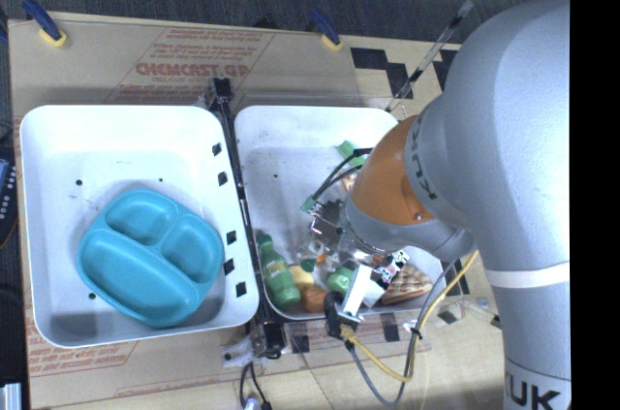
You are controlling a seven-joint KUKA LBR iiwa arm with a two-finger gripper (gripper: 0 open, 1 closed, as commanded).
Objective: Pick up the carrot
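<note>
the arm reaches low into the right bin (291, 132). its pincer (329, 248) hangs over a heap of toy food; its state cannot be told. the carrot (315, 299) lies at the bin's near edge, beside green pieces. a blue tray (150, 253) sits in the left bin (58, 137).

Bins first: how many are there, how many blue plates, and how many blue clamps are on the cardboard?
Bins: 2, the left and the right
Blue plates: 1, the plate in the left bin
Blue clamps: 2, one clamp at the cardboard's back left and another at the back middle
Total: 5
</note>
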